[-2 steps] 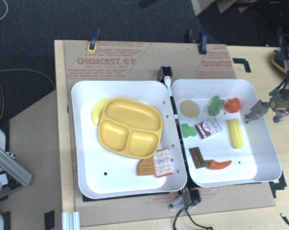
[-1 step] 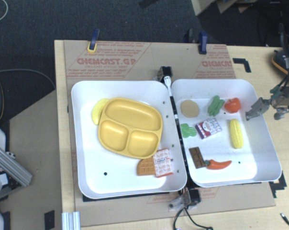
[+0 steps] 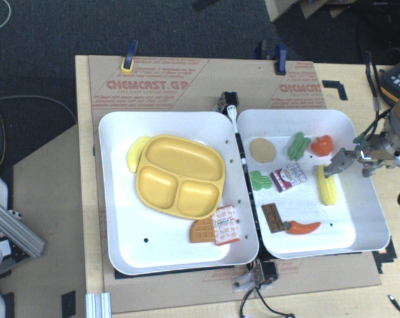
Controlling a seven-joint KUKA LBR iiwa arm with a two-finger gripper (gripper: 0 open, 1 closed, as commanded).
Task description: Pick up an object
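From my one camera above the bench (image 3: 54, 177), I see the claw (image 3: 334, 169) hanging over the right bin (image 3: 369, 211), close to its right rim, with the arm behind it crossing that rim. One grey finger (image 3: 337, 163) slants down and leftward; I think I see only that one clearly, so I cannot tell whether the claw is spread or pressed together, and nothing shows between its tips.

Just below the claw lies the yellow corn cob (image 3: 327, 186), lengthwise along the bin, very near or touching the fingertip. Up and left of the claw sits the red tomato (image 3: 322, 145), with the green pickle (image 3: 297, 146) beside it and the tan round cookie (image 3: 262, 150) further left. Directly left of the claw is the small red-and-white packet (image 3: 289, 177), then the green leafy piece (image 3: 259, 180) near the dividing edge. Below and left lie the brown chocolate bar (image 3: 272, 217) and the orange-red chili pepper (image 3: 302, 228), touching each other. The white floor right of the corn and below it toward the near rim is open.

Far to the claw's left, the left bin (image 3: 114, 197) carries a yellow divided plate (image 3: 180, 175) overlapping a yellow banana (image 3: 136, 153), and a waffle (image 3: 202, 231) with a wrapped packet (image 3: 226, 225) at the near rim.
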